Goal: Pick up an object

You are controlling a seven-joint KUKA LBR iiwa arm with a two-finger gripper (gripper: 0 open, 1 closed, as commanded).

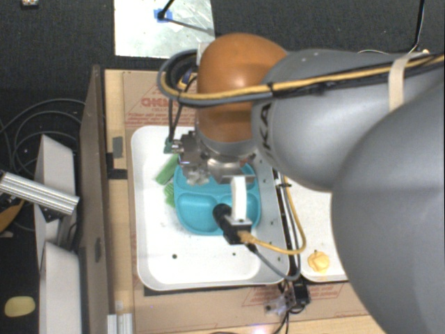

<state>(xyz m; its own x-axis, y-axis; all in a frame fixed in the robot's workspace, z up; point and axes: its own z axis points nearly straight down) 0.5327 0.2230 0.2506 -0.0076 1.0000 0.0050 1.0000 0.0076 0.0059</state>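
You can see red printed letters (154,104) on the brown cardboard sheet (142,89) at 11 o'clock from the left bin (156,256), but they are too blurred to read. On the grey arm (334,131), part of a dark letter "K" (265,127) shows.

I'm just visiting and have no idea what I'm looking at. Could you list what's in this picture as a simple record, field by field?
machine: grey arm with an orange band, reaching in from the right
claw: low over the left bin
left bin: white, holds a blue tray-like piece and a green object at its left
right bin: white, small orange object near its front edge
hold on anything: cannot tell, the wrist hides the claw tips
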